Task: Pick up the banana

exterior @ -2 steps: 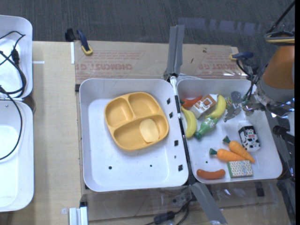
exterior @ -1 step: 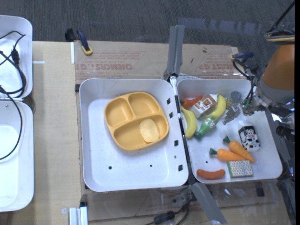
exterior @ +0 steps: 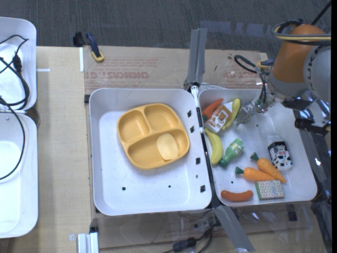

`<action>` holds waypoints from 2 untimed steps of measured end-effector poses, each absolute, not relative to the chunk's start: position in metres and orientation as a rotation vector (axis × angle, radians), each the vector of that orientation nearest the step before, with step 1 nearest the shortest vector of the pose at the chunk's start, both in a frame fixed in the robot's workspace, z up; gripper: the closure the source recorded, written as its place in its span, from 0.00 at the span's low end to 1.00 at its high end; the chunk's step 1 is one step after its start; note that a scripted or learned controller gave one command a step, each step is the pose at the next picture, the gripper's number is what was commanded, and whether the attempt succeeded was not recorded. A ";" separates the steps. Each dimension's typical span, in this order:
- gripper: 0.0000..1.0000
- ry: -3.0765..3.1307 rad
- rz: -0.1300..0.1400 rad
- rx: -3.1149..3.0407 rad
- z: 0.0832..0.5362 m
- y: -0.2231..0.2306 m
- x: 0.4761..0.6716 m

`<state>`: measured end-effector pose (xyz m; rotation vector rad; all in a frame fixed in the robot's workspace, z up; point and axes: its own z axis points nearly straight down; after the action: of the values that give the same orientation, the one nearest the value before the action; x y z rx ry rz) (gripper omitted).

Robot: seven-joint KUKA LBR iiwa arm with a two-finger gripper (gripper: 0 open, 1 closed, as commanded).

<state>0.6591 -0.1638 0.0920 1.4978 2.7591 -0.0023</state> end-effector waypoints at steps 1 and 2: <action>0.00 2.784 -0.004 1.452 0.092 -0.148 0.659; 0.00 2.804 0.000 1.405 0.155 -0.152 0.660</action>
<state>0.6601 -0.1518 0.1552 1.4047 2.8038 0.0004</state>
